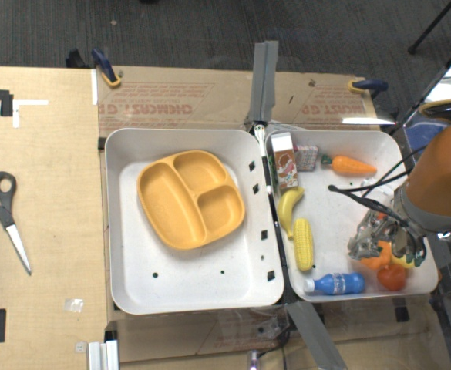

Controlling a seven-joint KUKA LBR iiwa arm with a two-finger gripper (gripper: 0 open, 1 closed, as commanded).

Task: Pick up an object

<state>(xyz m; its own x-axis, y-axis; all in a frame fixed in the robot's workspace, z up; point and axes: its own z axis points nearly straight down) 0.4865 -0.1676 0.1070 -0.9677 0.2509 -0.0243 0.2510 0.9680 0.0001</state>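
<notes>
1. Evidently the step in hand is the reach-down: the metal two-finger claw [381, 241] hangs low in the right-hand shallow white bin [348, 133], just above a pile of small orange and red round toys [391, 274] in that bin's near right corner
2. Whether the claw is spread or pressed together I cannot tell, since cables and linkage clutter it, and nothing can be seen held in it
3. Likely target, as I judge it, is that orange-red pile; the next move calls for a short straight drop, a close, then a lift clear of the bin rim
4. Taking the yellow plastic corn cob [304, 243] as landmark: a yellow toy banana [288, 206] touches its far end, a blue plastic bottle [335, 284] lies just nearer the camera than it, and the claw stands well to its right across bare white floor
5. Farther from the cob, toward the bin's back wall, sit a white-and-red carton [284, 160], a small grey packet [307, 156] and an orange toy carrot [352, 166]
6. Edges matter here: the pile is crowded against the bin's right wall and near rim, so a finger could strike the wall; open room lies between cob and claw
7. Left of the cob, past the divide, the left white bin [125, 230] holds a yellow three-compartment plastic plate [192, 199]
</notes>
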